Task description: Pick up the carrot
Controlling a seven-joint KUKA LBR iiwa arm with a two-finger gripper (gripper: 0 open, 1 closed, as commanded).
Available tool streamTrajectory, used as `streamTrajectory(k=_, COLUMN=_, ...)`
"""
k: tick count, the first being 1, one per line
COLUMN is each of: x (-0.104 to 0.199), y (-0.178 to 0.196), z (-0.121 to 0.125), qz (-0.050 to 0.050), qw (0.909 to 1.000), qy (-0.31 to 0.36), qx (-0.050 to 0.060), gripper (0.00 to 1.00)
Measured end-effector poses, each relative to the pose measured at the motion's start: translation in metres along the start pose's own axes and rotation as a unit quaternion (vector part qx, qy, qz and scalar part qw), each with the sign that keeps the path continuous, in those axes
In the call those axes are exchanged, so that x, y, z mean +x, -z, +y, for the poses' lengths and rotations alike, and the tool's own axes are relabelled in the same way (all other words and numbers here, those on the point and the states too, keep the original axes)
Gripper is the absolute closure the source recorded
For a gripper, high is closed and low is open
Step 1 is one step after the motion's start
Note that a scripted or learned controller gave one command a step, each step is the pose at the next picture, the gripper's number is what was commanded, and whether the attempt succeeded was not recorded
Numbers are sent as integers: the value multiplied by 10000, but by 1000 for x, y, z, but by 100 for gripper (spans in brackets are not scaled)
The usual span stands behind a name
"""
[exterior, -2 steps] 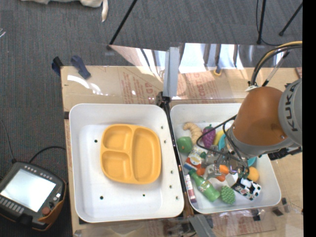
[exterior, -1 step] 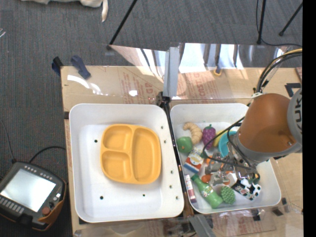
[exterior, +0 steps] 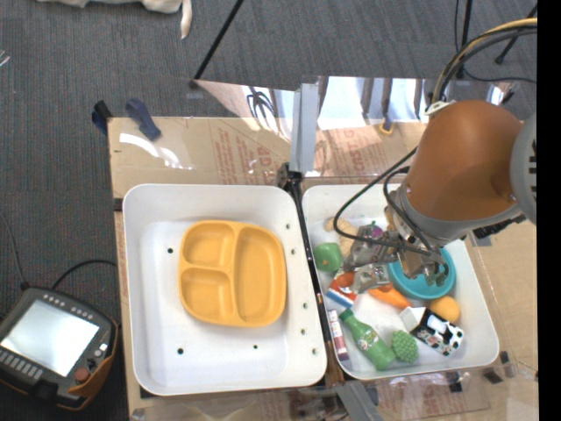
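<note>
The carrot (exterior: 388,297), a smooth tapered orange piece, lies in the right bin (exterior: 486,323) just below the gripper (exterior: 379,267), between a teal bowl (exterior: 424,276) and a green bottle (exterior: 367,338). Whether the gripper is released or clenched I cannot tell amid its metal parts. A glossy yellow divided plate (exterior: 233,273) sits in the left bin (exterior: 149,323).

Bright, even light; glare off the mirrored panel (exterior: 351,103) behind.
</note>
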State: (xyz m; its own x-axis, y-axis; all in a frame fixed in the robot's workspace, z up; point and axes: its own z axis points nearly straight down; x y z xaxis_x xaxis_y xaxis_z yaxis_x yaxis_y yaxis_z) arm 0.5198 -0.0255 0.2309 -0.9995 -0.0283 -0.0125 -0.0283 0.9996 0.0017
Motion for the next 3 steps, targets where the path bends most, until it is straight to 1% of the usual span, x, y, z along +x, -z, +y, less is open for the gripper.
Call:
streamTrajectory(k=1, x=25, y=84, z=-59, qz=15, qw=9996, qy=296, qx=19, gripper=100)
streamTrajectory(k=2, x=26, y=80, z=-57, qz=55, qw=9995, qy=311, qx=2, gripper=0)
streamTrajectory(k=3, x=33, y=-33, z=-72, qz=89, qw=9937, qy=-1121, qx=8, gripper=0)
